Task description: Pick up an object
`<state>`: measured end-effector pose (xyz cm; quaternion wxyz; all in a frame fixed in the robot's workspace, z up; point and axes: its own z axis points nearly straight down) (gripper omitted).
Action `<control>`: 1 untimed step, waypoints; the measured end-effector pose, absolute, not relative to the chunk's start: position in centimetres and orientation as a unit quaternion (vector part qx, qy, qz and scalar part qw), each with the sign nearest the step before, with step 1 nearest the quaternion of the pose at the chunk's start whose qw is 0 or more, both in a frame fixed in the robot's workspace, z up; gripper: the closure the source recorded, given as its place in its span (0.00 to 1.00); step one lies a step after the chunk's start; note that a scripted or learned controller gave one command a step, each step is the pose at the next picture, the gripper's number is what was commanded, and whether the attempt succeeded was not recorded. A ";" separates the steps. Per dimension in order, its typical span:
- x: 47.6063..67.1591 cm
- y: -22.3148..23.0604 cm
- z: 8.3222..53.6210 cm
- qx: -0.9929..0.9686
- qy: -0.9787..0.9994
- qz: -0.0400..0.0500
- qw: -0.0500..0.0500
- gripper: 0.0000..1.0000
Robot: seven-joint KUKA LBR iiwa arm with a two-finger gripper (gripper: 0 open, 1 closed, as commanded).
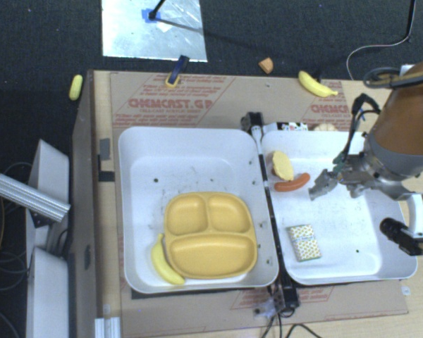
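Two white bins sit side by side on a bench. The arm reaches in from the right, its gripper (323, 186) hanging over the right bin (352, 259), just right of a small sausage (292, 183). Whether the gripper is open or closed cannot be told, and nothing is seen in its grasp. A pale yellow food piece (282, 165) lies just beyond the sausage; a patterned card (304, 242) lies nearer. The left bin (148, 153) holds a yellow divided tray (210, 232) and a banana (163, 262). This looks like the approach step: next, line up over the sausage and lower.
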<state>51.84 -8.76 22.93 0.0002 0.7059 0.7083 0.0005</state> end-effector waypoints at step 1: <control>55.5 -10.2 8.5 0.707 0.708 0.001 0.001 0.00</control>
